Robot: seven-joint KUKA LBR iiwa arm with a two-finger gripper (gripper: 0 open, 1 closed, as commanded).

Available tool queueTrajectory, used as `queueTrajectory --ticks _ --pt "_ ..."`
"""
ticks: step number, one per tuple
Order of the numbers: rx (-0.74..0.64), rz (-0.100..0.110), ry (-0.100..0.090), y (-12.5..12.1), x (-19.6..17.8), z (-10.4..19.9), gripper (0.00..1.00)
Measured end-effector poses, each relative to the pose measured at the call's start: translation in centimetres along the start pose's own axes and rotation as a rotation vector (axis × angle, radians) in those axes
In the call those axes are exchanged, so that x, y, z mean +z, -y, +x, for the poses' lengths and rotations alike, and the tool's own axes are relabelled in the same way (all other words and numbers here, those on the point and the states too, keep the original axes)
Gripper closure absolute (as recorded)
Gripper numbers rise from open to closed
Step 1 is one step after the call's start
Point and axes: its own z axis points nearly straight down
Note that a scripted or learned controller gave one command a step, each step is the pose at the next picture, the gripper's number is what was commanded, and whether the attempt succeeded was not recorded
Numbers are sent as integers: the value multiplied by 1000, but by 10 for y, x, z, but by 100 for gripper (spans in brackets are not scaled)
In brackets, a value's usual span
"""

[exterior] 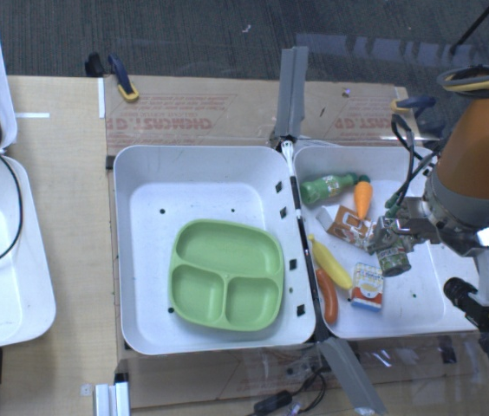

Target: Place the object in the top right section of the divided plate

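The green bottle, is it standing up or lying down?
Lying down. The green bottle rests on its side on the right bin's floor, next to the carrot.

A green plate [226, 275] with three sections lies flat in the left white bin [140, 232]. One long section sits at the top, and two smaller ones sit side by side below it.

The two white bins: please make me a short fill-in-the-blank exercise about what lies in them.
1. The green divided plastic plate lies in the ____ bin.
2. The orange toy carrot lies beside a ____ plastic bottle.
3. The yellow toy banana lies in the ____ bin.

Missing words: left; green; right
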Motion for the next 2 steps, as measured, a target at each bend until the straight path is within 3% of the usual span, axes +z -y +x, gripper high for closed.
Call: queueTrajectory --ticks 1,2 --pt "-209 0 1 -65 27 54 100" --pt "-79 4 1 9 43 117 100"
